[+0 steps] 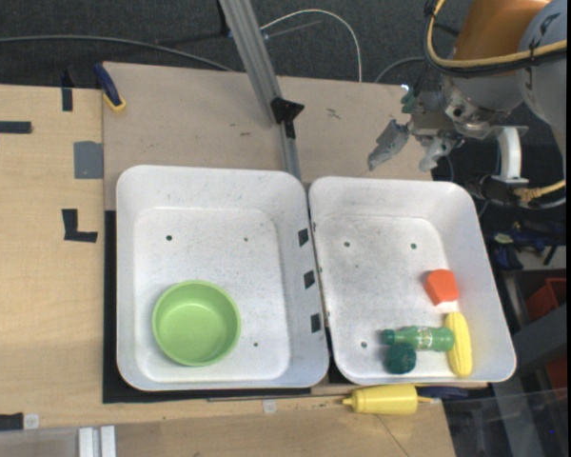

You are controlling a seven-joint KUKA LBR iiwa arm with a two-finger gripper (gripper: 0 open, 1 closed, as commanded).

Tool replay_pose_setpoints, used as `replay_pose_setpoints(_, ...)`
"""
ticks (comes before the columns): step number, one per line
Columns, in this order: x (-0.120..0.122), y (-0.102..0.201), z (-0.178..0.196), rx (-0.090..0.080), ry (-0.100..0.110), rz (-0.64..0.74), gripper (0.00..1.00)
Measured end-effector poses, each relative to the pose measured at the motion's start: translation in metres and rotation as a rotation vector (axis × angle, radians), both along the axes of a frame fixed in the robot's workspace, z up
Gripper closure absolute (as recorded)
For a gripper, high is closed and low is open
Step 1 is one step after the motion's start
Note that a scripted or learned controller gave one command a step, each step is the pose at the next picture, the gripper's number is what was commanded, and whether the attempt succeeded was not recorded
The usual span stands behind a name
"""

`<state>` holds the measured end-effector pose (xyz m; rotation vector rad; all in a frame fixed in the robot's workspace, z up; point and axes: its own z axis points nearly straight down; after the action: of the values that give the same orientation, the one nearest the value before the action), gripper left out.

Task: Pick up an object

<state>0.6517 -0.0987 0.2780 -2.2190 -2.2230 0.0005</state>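
My gripper (408, 156) hangs above the bench just beyond the far edge of the right bin (381, 208). Its fingers stand open and nothing is between them. In that bin's near right corner lie an orange block (441, 286), a yellow banana-shaped piece (460, 342), a green bottle (417, 338) on its side and a small dark green object (398, 358). These things lie close together, the bottle touching the yellow piece. A light green bowl (196, 322) sits upright in the near left part of the left bin (209, 208).
A yellow squeeze bottle (385, 400) lies on the bench outside the right bin's near edge. A slanted metal pole (257, 55) comes down to the ridge between the bins. Cables run across the back, and a blue and yellow clamp (109, 86) sits far left.
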Motion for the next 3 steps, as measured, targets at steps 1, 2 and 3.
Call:
replay_pose_setpoints(1, 0.000, 0.000, 0.000, 0.000, 0.000, 0.000, 0.00)
replay_pose_setpoints(2, 0.003, 0.001, -0.044, -0.002, 0.005, 0.001, 0.00)
replay_pose_setpoints(3, -0.003, 0.005, -0.108, -0.001, 0.007, 0.000, 0.00)
